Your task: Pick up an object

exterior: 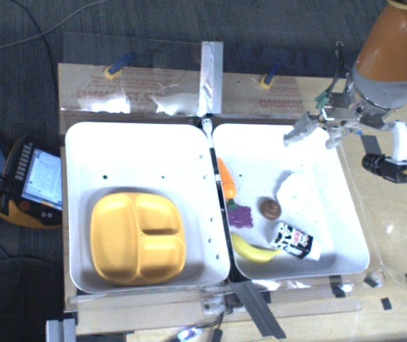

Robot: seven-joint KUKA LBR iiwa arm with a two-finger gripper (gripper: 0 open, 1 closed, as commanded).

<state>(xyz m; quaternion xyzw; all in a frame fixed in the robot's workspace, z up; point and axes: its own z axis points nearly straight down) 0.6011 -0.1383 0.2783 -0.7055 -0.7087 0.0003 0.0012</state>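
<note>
I see even, bright overhead light; white bins point(139, 137) near blown out, soft shadow under yellow tray point(138, 236), img slightly soft, carpet dim.

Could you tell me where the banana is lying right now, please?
The banana lies near the front edge of the right bin, just below the purple grapes and left of the black-and-white carton.

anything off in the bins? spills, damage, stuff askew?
Nothing spilled or broken. Small items crowd the right bin near the divider: carrot, purple piece, banana, carton lying on its side. Yellow tray sits flat in the left bin.
</note>
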